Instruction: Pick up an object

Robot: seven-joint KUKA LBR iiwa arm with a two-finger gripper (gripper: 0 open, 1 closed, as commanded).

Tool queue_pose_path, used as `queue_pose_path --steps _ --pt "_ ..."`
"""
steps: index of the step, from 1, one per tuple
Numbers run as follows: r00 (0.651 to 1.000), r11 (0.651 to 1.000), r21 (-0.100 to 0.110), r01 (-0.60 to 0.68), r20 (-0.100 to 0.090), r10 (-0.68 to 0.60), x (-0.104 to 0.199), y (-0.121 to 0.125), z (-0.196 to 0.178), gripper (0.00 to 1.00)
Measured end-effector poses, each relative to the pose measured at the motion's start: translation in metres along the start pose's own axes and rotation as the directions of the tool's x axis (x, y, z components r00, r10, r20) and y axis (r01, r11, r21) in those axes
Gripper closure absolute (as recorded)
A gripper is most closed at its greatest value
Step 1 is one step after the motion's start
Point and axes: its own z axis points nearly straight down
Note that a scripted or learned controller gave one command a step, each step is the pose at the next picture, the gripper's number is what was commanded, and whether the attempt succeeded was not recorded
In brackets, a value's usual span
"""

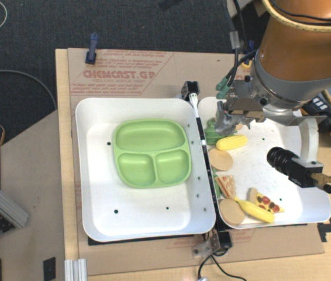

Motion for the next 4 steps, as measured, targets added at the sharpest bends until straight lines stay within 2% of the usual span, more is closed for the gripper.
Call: queue_pose_path --steps 1,2,3,4 --pt "1.000 1.000 0.017 -0.009 0.006 0.009 -0.061 -0.002 0.006 1.00" --pt "1.000 1.000 0.014 0.005 0.002 -0.005 0.005 -0.001 0.002 1.00" --pt "1.000 1.000 0.022 -0.009 0.006 0.009 -0.052 -0.002 0.030 1.00" --pt "1.000 1.000 0.015 0.010 0.001 -0.010 0.054 -0.002 0.028 1.00"
